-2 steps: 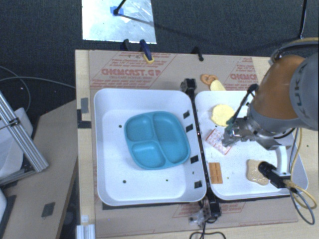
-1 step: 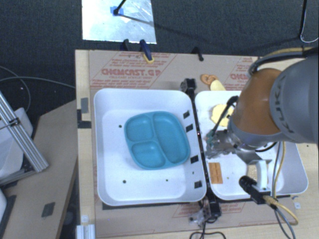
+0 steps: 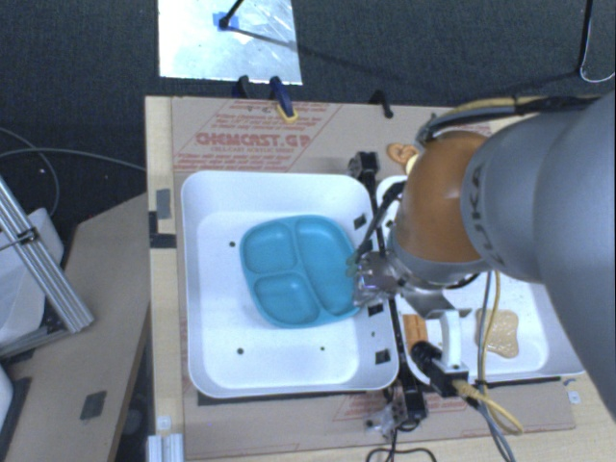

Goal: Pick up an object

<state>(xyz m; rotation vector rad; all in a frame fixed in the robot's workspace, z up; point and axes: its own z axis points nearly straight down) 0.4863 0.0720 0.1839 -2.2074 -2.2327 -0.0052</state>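
Observation:
A light blue divided plate (image 3: pixel 296 269) lies flat in the left white bin (image 3: pixel 221 364), slightly right of the bin's middle. My gripper (image 3: pixel 366 283) hangs low at the plate's right rim, over the divide between the two bins. The grey arm with its orange band (image 3: pixel 438 200) covers most of the right bin. Whether the gripper touches the plate's rim is hidden by the wrist.
In the right bin (image 3: pixel 539 359) a tan toast-shaped piece (image 3: pixel 500 333) lies near the front, and a small orange-brown item (image 3: pixel 415 330) sits by the left wall. A tan item (image 3: pixel 399 152) rests behind the bins. Cables (image 3: pixel 462 385) trail at the front edge.

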